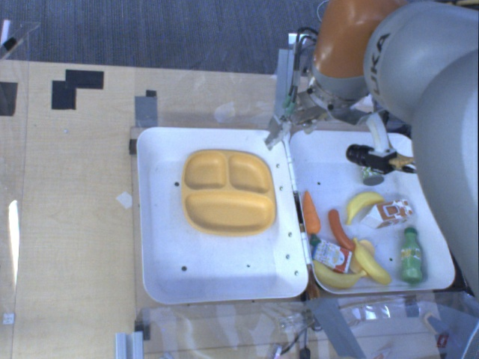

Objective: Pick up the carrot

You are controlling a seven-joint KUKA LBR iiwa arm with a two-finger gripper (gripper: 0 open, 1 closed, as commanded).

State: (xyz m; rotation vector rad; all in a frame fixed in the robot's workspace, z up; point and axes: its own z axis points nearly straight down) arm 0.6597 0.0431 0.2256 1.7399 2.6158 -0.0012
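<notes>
The carrot point(310, 212) is a slim orange piece lying lengthwise against the left wall of the right bin point(447, 264), with its green end toward the front. My gripper point(281, 131) hangs over the back end of the ridge between the two bins, well behind the carrot and apart from it. Nothing shows in its grasp.
A yellow divided plate point(228, 191) sits in the left bin point(161, 275). Crowded beside the carrot in the right bin are a red sausage point(341, 230), two bananas point(364, 203) point(372, 263), a small packet point(333, 255), a juice carton point(391, 212) and a green bottle point(410, 255).
</notes>
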